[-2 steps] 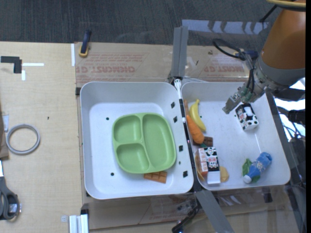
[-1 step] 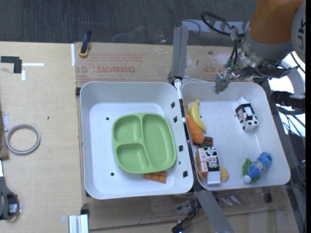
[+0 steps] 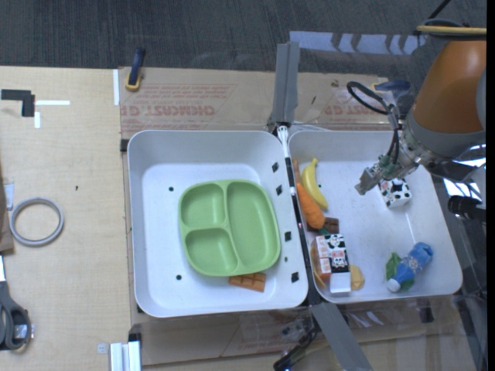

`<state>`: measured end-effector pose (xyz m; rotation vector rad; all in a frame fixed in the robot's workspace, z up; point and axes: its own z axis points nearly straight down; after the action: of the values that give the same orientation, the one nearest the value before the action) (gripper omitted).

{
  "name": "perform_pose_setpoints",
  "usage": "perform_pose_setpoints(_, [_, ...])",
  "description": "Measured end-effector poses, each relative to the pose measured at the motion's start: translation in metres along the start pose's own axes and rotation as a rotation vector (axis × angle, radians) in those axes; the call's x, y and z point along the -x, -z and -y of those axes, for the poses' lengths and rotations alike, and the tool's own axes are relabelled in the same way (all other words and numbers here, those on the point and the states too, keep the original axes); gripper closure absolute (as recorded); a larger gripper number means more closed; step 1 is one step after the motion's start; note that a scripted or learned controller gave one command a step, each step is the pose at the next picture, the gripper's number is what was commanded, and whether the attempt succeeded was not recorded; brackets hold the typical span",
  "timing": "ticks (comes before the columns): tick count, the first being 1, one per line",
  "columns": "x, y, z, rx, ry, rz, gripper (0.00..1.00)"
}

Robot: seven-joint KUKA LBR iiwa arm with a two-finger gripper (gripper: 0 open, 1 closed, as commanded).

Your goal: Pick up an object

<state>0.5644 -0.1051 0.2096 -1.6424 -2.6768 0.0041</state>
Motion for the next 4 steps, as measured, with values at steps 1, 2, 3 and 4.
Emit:
perform_pose_setpoints(1, [-0.025,-0.102,0.049,-0.001,-0.472,-0.002,1.0])
perform_pose_setpoints(2, [-0.024,-0.102,0.049,0.001,-0.472,-0.001,0.0])
perform_pose_setpoints(3, [-0.003,-0.119,-0.004,-0.001,-0.644,-0.001,0.0])
perform_pose_setpoints(4, [0.025,-0.118,-0.072,0.001,-0.61,0.001,0.0])
